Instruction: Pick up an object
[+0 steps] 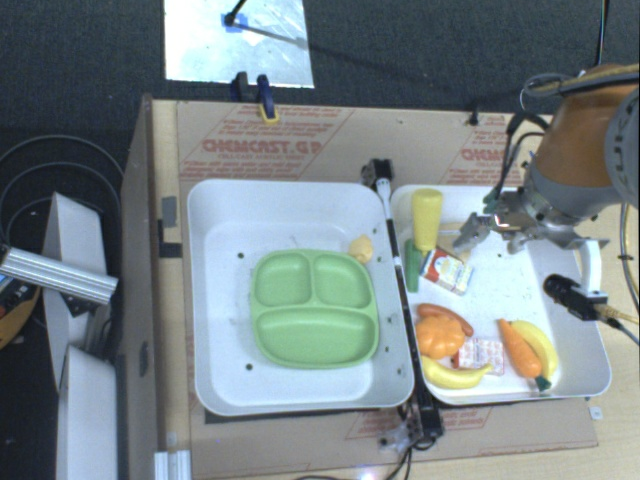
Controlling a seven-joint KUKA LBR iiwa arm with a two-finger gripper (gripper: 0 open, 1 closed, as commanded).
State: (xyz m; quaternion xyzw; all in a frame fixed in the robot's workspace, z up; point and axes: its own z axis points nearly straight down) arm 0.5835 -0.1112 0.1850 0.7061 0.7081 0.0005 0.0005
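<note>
My gripper (495, 238) hangs over the upper middle of the right bin (585, 368), open, with nothing between its fingers. Just to its lower left lies a small red and white carton (447, 269). A yellow bottle (427, 218) stands at the bin's top left with a green item (411, 263) beside it. Toward the front lie an orange pepper (440, 334), a banana (455, 374), a pink wrapper (483, 352), a carrot (520, 348) and a second banana (543, 344).
The left bin (215, 268) holds a green divided plate (315, 305) and a small yellow piece (360, 249) near its right wall. A black part on the arm (573, 298) juts over the right bin's right side. Cardboard surrounds both bins.
</note>
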